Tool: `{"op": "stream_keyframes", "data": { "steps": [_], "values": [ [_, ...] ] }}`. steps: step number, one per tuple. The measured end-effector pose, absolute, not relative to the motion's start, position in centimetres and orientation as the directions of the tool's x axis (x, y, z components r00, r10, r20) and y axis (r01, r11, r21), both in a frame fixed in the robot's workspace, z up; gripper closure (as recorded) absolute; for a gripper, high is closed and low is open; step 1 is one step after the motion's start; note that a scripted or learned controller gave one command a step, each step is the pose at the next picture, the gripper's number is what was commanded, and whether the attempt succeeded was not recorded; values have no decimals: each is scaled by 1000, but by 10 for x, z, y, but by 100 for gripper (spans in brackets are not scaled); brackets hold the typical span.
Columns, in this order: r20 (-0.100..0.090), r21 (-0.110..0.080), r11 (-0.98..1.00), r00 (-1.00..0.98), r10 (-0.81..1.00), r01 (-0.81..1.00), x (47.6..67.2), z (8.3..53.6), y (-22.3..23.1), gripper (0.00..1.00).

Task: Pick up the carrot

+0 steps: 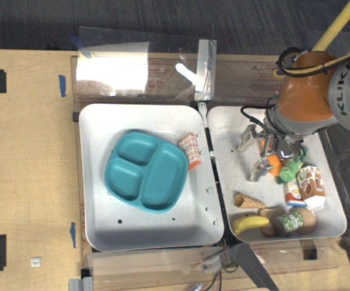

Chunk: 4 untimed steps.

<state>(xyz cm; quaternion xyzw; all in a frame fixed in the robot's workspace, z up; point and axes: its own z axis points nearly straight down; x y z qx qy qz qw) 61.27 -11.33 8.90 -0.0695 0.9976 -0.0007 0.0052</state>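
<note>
The gripper (261,152) hangs over the right bin (223,138), its fingers apart, and the carrot (274,160) lies just beside them, not between them. A green thing (289,171) touches the carrot. The bin's left half is free; a banana (250,224) and a cone (248,200) lie near the front edge.
</note>
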Motion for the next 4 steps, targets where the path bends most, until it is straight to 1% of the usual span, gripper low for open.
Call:
{"op": "stream_keyframes", "data": {
  "steps": [1, 2, 3, 4],
  "values": [
    [-25, -6, 990, -990, -140, -140, 617, 104, -112, 100],
    [-17, 1, 996, -996, -91, -91, 643, 191, -49, 100],
    [-1, 1, 962, -962, -271, -271, 645, 111, -107, 100],
    [-7, -6, 607, -607, -795, -794, 635, 89, -159, 100]
  ]
}}
